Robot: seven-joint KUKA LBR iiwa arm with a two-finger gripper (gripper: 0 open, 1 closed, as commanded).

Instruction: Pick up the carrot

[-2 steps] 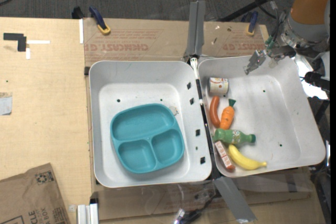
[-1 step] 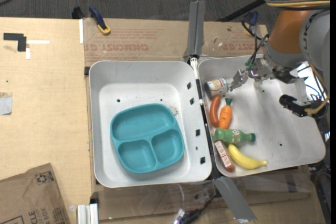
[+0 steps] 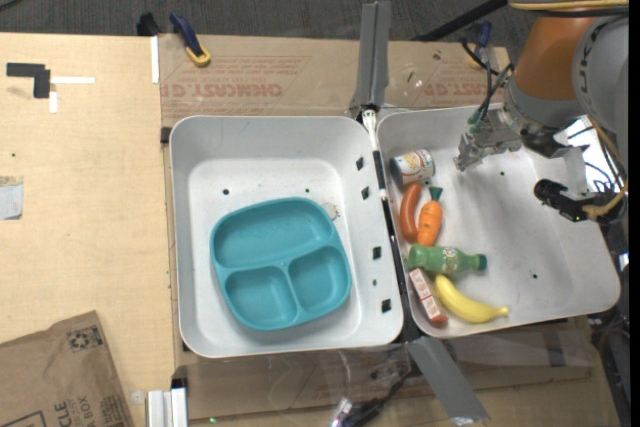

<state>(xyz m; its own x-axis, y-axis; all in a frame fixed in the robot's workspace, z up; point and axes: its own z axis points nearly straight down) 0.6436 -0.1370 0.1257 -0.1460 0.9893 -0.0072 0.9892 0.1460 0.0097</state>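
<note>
Two white bins [image 3: 190, 215] on cardboard-covered bench [image 3: 80, 175] (floor probably dark carpet).

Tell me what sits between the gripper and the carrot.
Nothing visible does. The gripper hangs over bare bin floor in the right bin, and the carrot lies lower-left of it. A hot dog touches its far side; a small can lies above.

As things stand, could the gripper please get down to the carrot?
Probably yes: the carrot lies uncovered, though the hot dog touches its left side, and the gripper hangs nearby.
</note>
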